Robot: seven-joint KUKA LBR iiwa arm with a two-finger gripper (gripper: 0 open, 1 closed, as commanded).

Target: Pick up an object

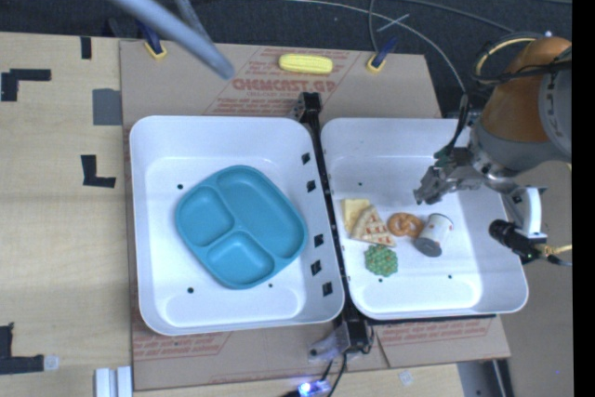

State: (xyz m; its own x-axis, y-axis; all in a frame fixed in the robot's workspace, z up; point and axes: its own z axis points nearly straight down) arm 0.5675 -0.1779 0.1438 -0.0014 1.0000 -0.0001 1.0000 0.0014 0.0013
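Observation:
The right white bin (390,144) holds several small items: a yellow wedge (354,215), a sandwich-like piece (373,228), a brown pretzel (404,224), a green broccoli piece (381,261) and a small grey-and-white can (432,234) lying tilted. My gripper (433,187) hangs over the right bin, just up and to the right of the pretzel and above the can. Nothing shows between its fingers. The arm's orange band (521,102) is at the right edge.
The left white bin (153,144) holds a blue divided plate (242,225). A yellow corn-like object (305,63) lies on the cardboard behind the bins. Cables run across the dark area at the back, and a grey pole crosses the top left.

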